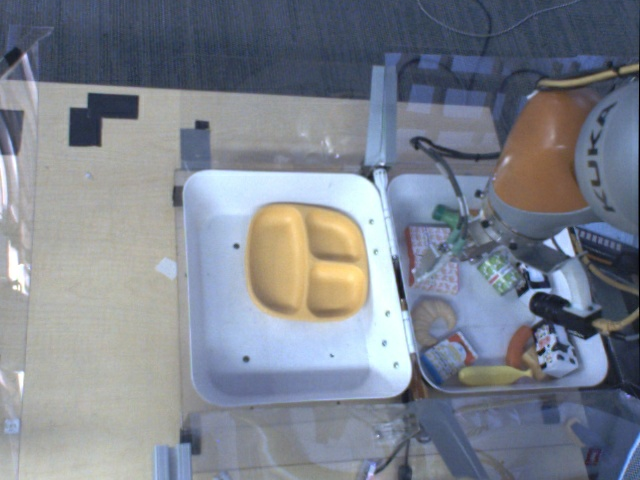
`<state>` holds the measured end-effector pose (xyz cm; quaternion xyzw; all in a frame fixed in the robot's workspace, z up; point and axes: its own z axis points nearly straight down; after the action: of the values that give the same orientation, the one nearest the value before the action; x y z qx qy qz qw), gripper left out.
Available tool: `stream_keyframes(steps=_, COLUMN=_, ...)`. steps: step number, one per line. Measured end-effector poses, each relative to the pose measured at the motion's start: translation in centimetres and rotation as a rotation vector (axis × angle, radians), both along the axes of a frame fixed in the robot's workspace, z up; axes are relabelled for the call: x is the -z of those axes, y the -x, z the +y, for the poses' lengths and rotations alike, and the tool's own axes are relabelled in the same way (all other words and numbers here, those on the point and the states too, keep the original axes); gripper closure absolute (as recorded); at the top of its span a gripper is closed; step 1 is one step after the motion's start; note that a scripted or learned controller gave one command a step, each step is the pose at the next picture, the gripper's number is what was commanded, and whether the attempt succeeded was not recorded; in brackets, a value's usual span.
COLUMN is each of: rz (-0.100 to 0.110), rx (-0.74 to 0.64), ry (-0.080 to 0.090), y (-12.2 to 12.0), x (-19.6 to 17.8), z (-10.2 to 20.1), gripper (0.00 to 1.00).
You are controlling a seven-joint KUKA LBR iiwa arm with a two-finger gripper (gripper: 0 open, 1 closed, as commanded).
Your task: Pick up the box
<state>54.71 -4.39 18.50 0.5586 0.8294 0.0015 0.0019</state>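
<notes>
A flat red-and-white box (426,249) lies at the left side of the right bin (596,370), partly under the gripper. My gripper (462,240) hangs from the orange-banded arm (545,158) and sits low over the box's right edge. A second small box (451,352) with red and blue print lies near the bin's front wall. A green-and-white carton (498,272) rests just right of the gripper.
The right bin also holds a round bagel (435,318), a yellow banana (494,375), a red item (519,345) and a black-and-white spotted item (555,352). The left bin (215,368) holds a yellow compartment tray (305,260). A metal divider (379,118) stands between the bins.
</notes>
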Motion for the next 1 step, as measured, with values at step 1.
stream_keyframes(steps=1, rz=-0.013, rx=0.259, ry=-0.004, y=-4.59, x=8.96, z=-5.07, gripper=0.0)
